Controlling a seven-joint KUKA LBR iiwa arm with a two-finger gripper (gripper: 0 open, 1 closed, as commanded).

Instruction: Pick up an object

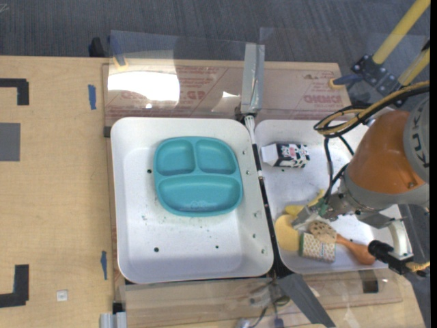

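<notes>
Grey arm with orange band [390, 157] reaches in from the right, bent down low over the right white bin [300, 183]. Two-finger gripper [319, 212] sits at the near part of that bin, right above a cluster of toys: yellow soft piece [289, 232], speckled tan cylinder [319, 246], orange carrot-like piece [356, 250]. Whether it grips anything, cannot tell. Small black-and-white carton [287, 154] lies apart near the bin's far side. Left white bin [136, 251] holds a teal three-compartment plastic plate [198, 175].
</notes>
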